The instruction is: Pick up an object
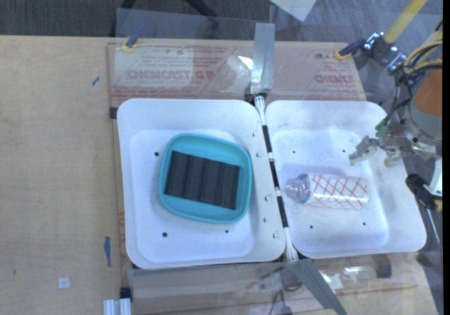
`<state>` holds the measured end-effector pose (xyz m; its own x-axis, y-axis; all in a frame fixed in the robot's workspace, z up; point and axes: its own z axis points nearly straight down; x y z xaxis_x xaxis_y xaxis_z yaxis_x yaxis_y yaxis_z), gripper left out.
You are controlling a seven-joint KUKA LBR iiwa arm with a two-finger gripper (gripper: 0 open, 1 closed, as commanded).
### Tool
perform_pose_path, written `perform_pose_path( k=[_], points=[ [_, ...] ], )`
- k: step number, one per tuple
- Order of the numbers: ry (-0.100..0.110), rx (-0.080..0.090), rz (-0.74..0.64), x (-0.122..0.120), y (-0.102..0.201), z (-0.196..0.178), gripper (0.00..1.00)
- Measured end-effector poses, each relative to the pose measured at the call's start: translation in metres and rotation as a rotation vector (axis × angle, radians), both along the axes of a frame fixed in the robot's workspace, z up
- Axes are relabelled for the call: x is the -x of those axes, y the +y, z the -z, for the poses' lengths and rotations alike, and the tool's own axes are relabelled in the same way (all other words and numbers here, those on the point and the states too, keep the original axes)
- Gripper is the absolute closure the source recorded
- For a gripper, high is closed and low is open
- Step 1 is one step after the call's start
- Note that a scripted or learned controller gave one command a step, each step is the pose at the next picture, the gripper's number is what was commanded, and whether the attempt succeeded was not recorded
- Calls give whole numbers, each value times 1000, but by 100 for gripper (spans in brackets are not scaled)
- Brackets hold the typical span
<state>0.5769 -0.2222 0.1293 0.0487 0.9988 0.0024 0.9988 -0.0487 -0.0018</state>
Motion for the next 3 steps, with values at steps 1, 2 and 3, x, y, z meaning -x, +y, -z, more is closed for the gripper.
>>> perform_pose_path(
  k=[1,2,3],
  points=[
    [-1,1,-179,52,26,-29,0],
    [-6,6,-299,31,-2,-35,0],
    [-6,5,-439,48,11,9,0]
  ],
)
